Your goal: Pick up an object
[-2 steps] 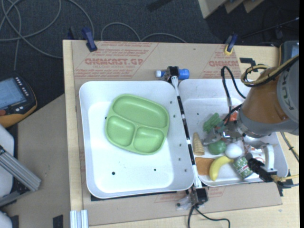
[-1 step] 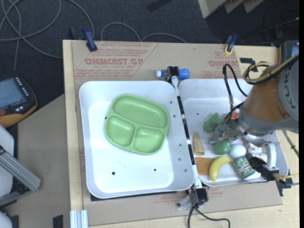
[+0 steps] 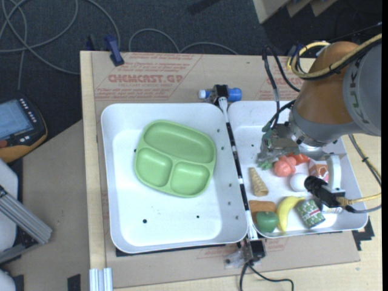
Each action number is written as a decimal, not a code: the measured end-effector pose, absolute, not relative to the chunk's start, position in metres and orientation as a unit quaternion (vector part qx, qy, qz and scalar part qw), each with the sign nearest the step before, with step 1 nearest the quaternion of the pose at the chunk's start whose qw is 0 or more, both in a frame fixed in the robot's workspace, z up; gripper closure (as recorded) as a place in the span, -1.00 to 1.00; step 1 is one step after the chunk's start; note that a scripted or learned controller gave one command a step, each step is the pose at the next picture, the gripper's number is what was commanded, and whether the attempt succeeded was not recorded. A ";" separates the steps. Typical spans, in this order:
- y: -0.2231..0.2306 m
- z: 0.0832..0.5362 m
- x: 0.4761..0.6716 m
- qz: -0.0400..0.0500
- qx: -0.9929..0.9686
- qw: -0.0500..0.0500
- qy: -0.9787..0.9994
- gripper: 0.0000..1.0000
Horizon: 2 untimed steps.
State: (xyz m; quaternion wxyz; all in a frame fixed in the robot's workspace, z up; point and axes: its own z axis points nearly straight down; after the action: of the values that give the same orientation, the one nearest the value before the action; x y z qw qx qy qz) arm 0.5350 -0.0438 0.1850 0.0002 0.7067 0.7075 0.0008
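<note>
Red lettering "CHEMCAST GP" (image 3: 145,78) marks the board (image 3: 182,71) along its far edge. Gripper (image 3: 271,149) hangs over the right bin (image 3: 242,117); finger state unclear.

Glossy green plastic plate (image 3: 175,159), smooth white plastic bins (image 3: 115,162), brown cardboard sheet (image 3: 145,77)

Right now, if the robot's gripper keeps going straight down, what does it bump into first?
Probably the tomato just below the gripper in the right bin, though depth is hard to judge from this slanted view.
</note>
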 end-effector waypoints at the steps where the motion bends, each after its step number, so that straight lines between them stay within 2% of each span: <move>1: -0.045 0.185 0.535 0.000 0.707 0.000 0.707 -1.00; 2: -0.095 0.151 0.589 0.000 0.707 0.001 0.707 -1.00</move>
State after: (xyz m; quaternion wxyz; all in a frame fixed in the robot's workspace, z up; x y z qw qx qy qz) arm 0.5892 -0.0948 0.1508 0.0009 0.7074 0.7069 -0.0002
